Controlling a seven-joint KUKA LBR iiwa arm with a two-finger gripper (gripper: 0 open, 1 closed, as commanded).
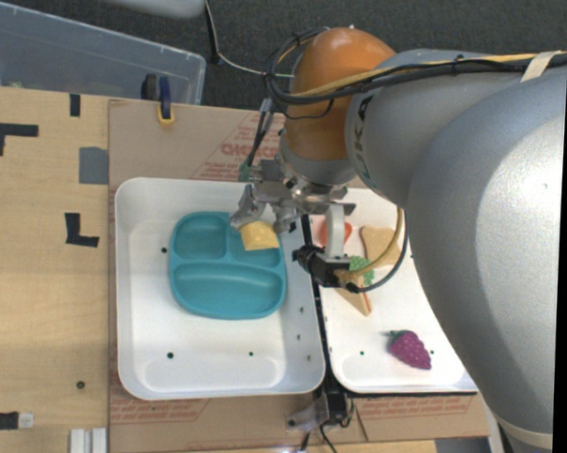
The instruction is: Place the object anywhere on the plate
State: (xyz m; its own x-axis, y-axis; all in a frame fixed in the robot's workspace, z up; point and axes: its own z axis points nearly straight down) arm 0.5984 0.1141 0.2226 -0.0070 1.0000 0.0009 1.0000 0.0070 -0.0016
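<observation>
The end effector (265,213) is seen over the upper right corner of the blue plate (227,269), which lies in the left bin (138,346). A yellow wedge (259,235) — apparently the object to be placed — is seen just beneath the end effector, at or over the plate's rim. Whether it is gripped, or already resting on the plate, cannot be told, nor can the width of the opening — the wrist hides it. The task is judged nearly done, with release or retreat left. In the right bin (436,378), purple grapes (409,348) and other toy foods are partly hidden.
</observation>
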